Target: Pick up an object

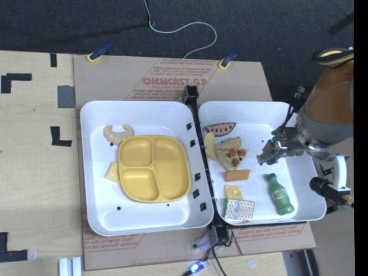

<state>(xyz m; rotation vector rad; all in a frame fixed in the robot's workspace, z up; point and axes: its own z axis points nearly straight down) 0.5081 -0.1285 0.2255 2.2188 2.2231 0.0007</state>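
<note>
The grey arm (330,105) with its orange band comes in over the right-hand white bin (261,111), and its end effector (269,156) hangs above that bin's bare floor, just up and left of the green bottle (280,194); the fingers are dark and small in this view, so whether they are spread or closed I cannot tell, and nothing can be seen between them. The green bottle lies on its side near the bin's lower right corner, cap pointing up and left, apart from the end effector. Left of the bottle an orange block (237,175) lies flat, with a small yellow block (233,192) below it and a patterned packet (239,210) at the bin's front wall. Further up from the orange block sits what looks like a slice of pizza (231,155), touching a pale yellow piece (210,145) on its left, and a watermelon slice (220,128) lies above both. A black divider (200,154) separates this bin from the left white bin (95,154), far from the bottle, which holds a yellow sectioned plate (154,168), a tan croissant-like toy (118,133) at the plate's upper left and a pale wedge (112,171) tucked against the plate's left edge. Both bins rest on a cardboard sheet (172,76) on the bench (34,154).
</note>
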